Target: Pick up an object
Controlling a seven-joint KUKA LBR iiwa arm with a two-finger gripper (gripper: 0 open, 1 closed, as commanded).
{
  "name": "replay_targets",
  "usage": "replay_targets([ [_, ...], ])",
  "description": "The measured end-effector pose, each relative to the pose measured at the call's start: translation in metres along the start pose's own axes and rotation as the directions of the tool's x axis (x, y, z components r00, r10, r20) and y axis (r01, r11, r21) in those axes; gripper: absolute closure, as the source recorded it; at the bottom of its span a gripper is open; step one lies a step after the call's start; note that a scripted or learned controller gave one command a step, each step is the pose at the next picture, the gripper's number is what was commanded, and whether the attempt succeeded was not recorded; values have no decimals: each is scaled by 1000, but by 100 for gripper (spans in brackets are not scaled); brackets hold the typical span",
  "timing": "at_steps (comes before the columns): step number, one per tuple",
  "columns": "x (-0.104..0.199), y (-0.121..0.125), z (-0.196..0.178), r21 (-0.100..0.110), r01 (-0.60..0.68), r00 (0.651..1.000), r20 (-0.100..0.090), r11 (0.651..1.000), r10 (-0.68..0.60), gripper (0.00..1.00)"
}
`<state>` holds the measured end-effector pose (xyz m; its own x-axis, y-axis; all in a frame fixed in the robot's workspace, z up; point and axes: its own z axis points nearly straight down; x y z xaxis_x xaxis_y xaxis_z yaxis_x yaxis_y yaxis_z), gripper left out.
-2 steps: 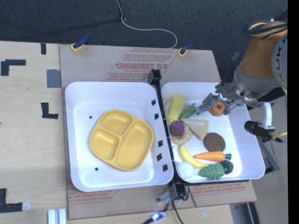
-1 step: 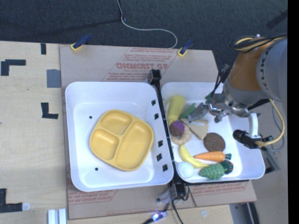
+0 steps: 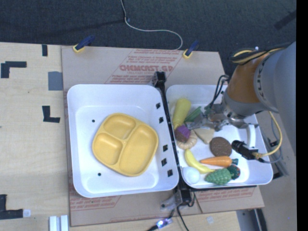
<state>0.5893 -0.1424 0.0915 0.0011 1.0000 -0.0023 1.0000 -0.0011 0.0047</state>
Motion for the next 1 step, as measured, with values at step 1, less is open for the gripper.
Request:
replay_targets([
  [1, 1, 1, -13, 1, 2, 1000, -3, 1000, -2, 100],
])
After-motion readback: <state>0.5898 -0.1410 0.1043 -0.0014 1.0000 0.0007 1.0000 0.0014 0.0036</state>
